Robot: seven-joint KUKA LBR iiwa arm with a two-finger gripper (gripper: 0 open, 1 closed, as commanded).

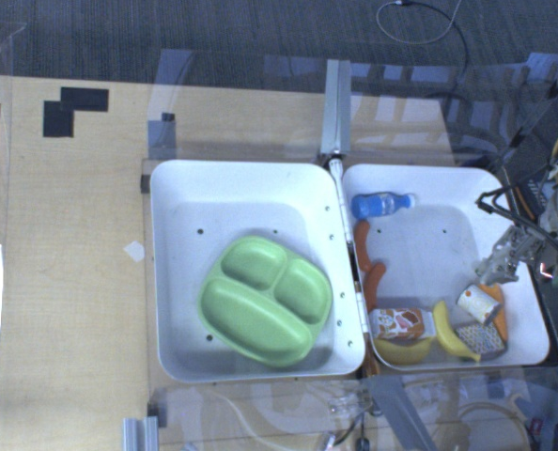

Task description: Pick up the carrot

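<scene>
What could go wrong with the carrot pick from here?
1. The carrot lies at the right bin's right side, crowded by a small white cup and a banana; the end effector just above it could catch the cup instead.
2. Being that near the wall, the fingers may strike the rim.
3. The long orange hot dog by the divider could be mistaken for the carrot.

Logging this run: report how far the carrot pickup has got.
Done: the claw is over the right bin, near its right wall. In hand: nothing visibly gripped. Left: the carrot lies just below the claw beside the banana, so grasp and lift remain.
</scene>
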